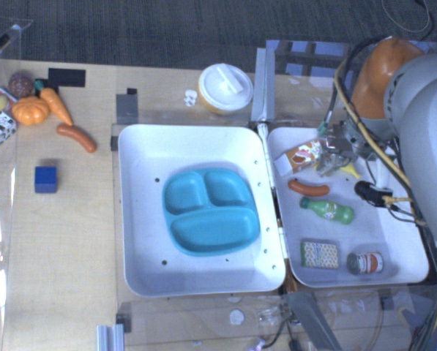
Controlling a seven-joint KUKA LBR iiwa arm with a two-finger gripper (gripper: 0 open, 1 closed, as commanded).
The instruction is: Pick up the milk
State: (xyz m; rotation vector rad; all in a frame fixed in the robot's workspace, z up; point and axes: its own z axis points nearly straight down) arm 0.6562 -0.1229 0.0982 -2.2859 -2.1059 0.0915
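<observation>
You'll find the small white-and-orange milk carton (pixel 301 156) lying at the top-left of the right white bin (pixel 416 269), with the gripper (pixel 334 154) just beside it, grip state I can't tell; probably light and crushable, so pinch its flat sides gently.

1. A broad, rounded grey arm (pixel 423 115) is seen, smooth and matte.
2. An orange band (pixel 383 75) is borne above the wrist.
3. Black and yellowish cables (pixel 353 119) are looped along the wrist.
4. A small metallic gripper (pixel 334 154) is fitted, with a black part (pixel 368 191) nearby.
</observation>
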